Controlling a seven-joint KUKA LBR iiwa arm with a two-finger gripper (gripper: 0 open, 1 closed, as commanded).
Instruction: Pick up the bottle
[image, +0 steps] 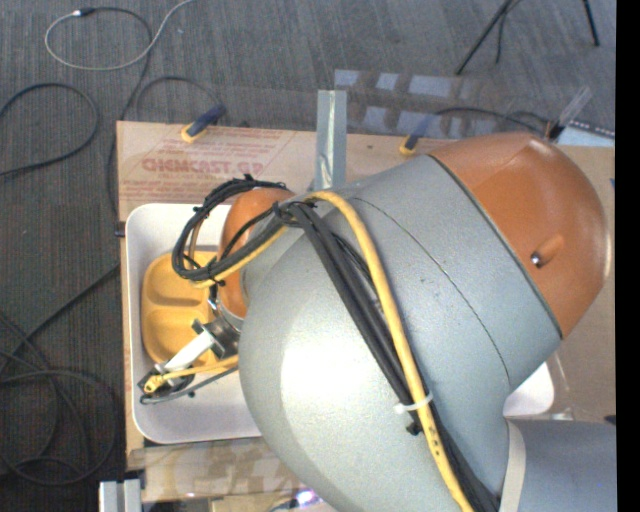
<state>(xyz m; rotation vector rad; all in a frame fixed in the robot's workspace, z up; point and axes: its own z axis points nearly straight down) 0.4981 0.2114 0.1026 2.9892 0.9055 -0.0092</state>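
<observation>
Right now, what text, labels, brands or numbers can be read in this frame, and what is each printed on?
"CHEMCAST GP": faint red print on the brown board behind the left white bin; the letters are blurred, so this reading is uncertain.
Nothing else is legible. I can make out no markings on the arm.

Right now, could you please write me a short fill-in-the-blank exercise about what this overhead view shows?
1. The arm is grey with an ___ band above the wrist.
2. The bin at the view's left is coloured ___.
3. A bundle of black and ___ cables runs along the arm.

Missing words: orange; white; yellow
</observation>
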